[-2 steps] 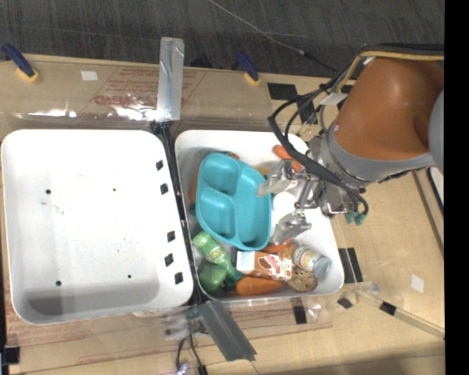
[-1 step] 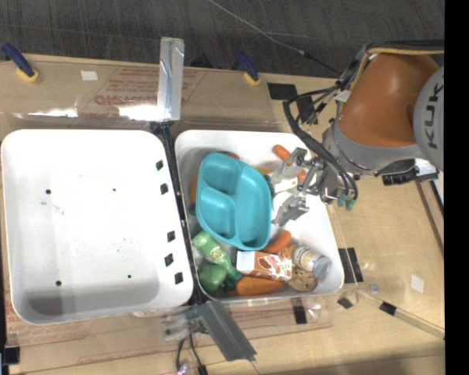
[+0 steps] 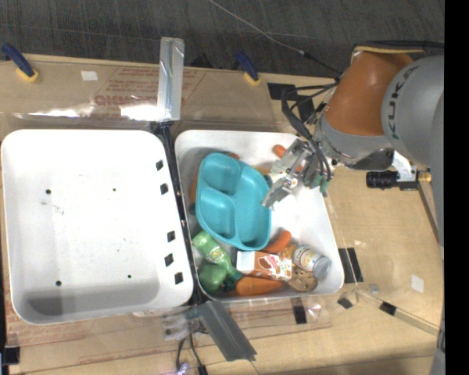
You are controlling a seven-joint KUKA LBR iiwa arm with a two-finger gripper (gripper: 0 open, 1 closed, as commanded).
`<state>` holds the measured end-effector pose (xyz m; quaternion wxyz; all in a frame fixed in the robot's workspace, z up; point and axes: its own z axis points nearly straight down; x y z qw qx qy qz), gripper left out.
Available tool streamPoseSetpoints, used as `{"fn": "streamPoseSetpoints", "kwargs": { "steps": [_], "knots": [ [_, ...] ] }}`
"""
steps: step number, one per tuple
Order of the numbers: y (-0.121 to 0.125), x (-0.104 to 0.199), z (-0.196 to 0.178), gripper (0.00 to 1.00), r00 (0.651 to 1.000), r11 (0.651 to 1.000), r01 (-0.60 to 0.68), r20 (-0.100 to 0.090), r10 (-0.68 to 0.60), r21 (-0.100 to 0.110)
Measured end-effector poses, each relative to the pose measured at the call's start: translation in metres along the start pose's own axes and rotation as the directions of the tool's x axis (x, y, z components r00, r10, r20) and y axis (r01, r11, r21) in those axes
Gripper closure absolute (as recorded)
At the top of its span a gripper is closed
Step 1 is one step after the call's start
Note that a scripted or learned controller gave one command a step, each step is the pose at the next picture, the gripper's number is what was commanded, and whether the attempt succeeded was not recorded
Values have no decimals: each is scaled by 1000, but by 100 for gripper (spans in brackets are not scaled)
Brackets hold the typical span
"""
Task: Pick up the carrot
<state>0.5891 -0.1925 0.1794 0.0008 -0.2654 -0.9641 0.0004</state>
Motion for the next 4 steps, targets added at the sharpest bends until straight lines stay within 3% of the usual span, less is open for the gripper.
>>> {"fn": "streamPoseSetpoints", "kwargs": {
  "steps": [1, 2, 3, 4],
  "knots": [
    [-3, -30, 85, 0, 952, 952, -307, 4, 307, -3],
    [-1, -31, 73, 100, 955, 955, -297, 10, 297, -5],
    [38, -22, 15, 100, 997, 997, 80, 6, -80, -3],
    [77, -5, -62, 100, 968, 968, 250, 4, -250, -1]
  ]
}}
